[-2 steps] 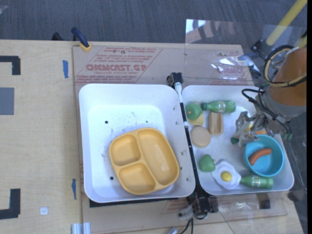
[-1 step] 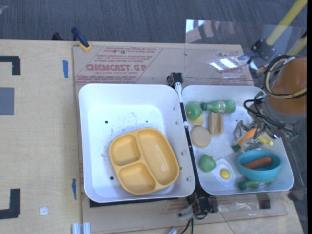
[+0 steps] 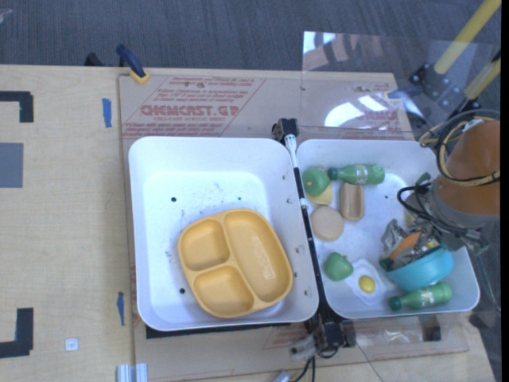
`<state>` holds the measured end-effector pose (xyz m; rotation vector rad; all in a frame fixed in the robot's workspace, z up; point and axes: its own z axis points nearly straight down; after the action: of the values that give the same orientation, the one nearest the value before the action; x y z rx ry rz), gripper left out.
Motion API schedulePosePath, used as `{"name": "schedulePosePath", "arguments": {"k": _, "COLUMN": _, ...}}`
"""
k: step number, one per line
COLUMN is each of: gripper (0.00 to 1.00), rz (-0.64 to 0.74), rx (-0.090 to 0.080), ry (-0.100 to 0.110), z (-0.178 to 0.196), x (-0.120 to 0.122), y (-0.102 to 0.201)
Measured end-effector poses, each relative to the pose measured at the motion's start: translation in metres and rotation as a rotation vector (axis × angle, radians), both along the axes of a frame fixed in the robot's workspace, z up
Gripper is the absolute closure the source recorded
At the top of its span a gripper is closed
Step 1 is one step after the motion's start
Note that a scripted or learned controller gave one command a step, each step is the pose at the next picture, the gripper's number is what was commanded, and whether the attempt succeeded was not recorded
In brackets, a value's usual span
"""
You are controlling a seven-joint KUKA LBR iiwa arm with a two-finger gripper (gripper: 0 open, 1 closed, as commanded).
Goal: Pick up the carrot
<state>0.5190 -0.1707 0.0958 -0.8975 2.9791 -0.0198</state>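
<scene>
So from the overhead camera you get both white bins side by side on the bench. The left bin [image 3: 151,213] just has a yellow divided plate [image 3: 233,263] sitting in it, three compartments, turned a bit at an angle toward the lower part of the bin.

The right bin [image 3: 469,297] is where all the clutter is. Along the top there's a green bottle [image 3: 358,173] lying on its side, with a green pear-looking thing [image 3: 316,182] just left of it. Below the bottle sits a tan bread-ish block [image 3: 352,201], and beside that a pale round bun or potato [image 3: 326,224]. Further down there's a green pepper-ish piece [image 3: 337,266] and a fried egg [image 3: 366,282] close to each other. A second green bottle [image 3: 421,297] lies along the bottom edge, just under a teal bowl [image 3: 421,269].

The arm [image 3: 471,173] comes in from the right, orange band showing, and the gripper [image 3: 402,241] is down in the bin right at the bowl's upper left rim. The carrot [image 3: 406,245] is a bit of orange poking out right there at the gripper, against the bowl. Honestly it's a tangle of metal and cable at that spot, so I can't tell if the gripper is clamped on the carrot or just next to it.
</scene>
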Motion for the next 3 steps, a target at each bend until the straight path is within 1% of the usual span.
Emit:
{"name": "schedulePosePath", "arguments": {"k": 1, "gripper": 1.00, "rz": -0.083, "rx": 0.008, "ry": 0.020, "z": 0.058, "x": -0.006, "y": 0.060}}
{"name": "schedulePosePath", "arguments": {"k": 2, "gripper": 1.00, "rz": -0.389, "rx": 0.012, "ry": 0.022, "z": 0.066, "x": 0.009, "y": 0.079}}
{"name": "schedulePosePath", "arguments": {"k": 3, "gripper": 1.00, "rz": -0.169, "rx": 0.008, "ry": 0.023, "z": 0.003, "x": 0.023, "y": 0.032}}
